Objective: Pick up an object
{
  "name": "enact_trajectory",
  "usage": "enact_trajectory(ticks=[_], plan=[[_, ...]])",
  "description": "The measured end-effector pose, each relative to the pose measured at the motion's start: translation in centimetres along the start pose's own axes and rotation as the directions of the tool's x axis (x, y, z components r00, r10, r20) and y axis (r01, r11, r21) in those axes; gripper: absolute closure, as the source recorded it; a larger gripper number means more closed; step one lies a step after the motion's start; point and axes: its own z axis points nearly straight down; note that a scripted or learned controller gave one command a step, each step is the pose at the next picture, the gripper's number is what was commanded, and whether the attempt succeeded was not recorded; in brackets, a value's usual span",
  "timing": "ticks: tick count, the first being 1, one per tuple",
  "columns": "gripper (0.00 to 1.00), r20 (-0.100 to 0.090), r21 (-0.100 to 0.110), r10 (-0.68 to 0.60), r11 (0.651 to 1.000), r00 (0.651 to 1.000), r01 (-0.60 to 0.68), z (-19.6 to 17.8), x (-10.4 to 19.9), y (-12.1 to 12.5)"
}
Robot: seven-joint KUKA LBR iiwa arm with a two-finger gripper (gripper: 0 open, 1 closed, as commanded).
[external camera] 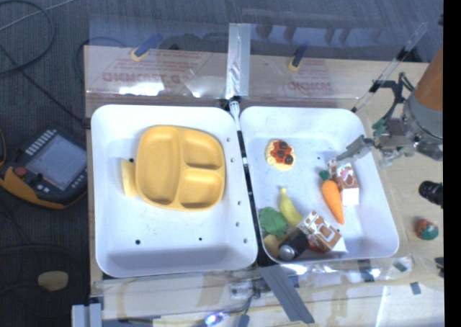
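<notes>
The right bin [374,243] holds several toy foods: a small round pizza [280,153], an orange carrot [333,201], a red-and-white piece [348,178] beside the carrot's top, a yellow banana [289,207], a green vegetable [271,220], a brown-and-white block [322,232] and a dark round item [290,245]. My gripper [364,145] hangs over the bin's upper right corner, just above and right of the red-and-white piece. Nothing is visibly held in it.
The left bin [115,239] carries a yellow divided plate [180,167]. A metal strip [238,66] rises behind the seam between the bins. A handheld pendant [50,163] lies on the floor at left. Small items [426,229] sit on the bench right of the bins.
</notes>
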Motion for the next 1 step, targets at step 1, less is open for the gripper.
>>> enact_trajectory(ticks=[1], plan=[[0.0,0.015,-0.034,-0.128,0.991,0.992,0.129,12.35,-1.1,2.37]])
